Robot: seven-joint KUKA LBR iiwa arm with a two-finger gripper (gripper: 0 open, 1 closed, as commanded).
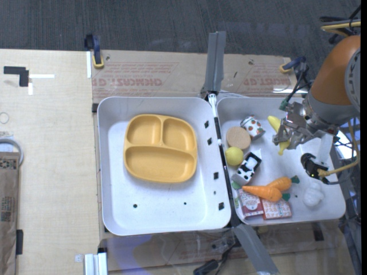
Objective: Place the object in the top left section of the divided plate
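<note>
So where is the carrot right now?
The carrot lies in the right bin, toward its front edge, just above the red and white packet and below the black and white toy.

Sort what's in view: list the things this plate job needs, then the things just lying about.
For the job:
divided plate, in the left bin
gripper, over the right bin
banana, by the gripper

Lying about:
carrot
lemon
round biscuit
cow toy
red packet

The divided plate (pixel 161 148) is set in the left bin (pixel 109 171); the carrot (pixel 265 189) is laid well to the plate's right, in the right bin (pixel 332 211).
</note>
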